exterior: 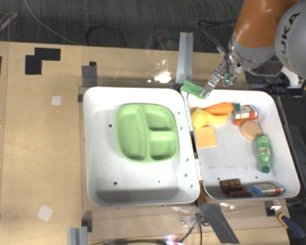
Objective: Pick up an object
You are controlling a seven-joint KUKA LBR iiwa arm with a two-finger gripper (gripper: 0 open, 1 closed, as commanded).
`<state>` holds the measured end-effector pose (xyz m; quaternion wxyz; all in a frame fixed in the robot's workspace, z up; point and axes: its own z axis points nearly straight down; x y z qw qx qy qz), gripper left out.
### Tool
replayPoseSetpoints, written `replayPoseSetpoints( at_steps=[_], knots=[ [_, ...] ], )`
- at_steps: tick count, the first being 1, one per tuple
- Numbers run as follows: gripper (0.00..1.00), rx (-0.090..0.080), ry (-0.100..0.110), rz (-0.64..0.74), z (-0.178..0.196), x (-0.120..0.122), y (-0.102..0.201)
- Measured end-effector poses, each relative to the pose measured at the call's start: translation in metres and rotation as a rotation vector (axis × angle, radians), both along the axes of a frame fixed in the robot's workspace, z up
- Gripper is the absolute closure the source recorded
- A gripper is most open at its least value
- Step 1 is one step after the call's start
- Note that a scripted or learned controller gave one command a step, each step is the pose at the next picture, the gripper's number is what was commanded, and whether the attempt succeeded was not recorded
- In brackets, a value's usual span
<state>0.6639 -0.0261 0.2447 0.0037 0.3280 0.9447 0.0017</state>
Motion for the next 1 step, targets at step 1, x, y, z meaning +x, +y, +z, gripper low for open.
replayPoseSetpoints(
  at_steps=[1],
  knots=[
    [1.0, -0.001, 0.0, 0.084, -0.0049, -0.0054, 0.0056]
  ],
)
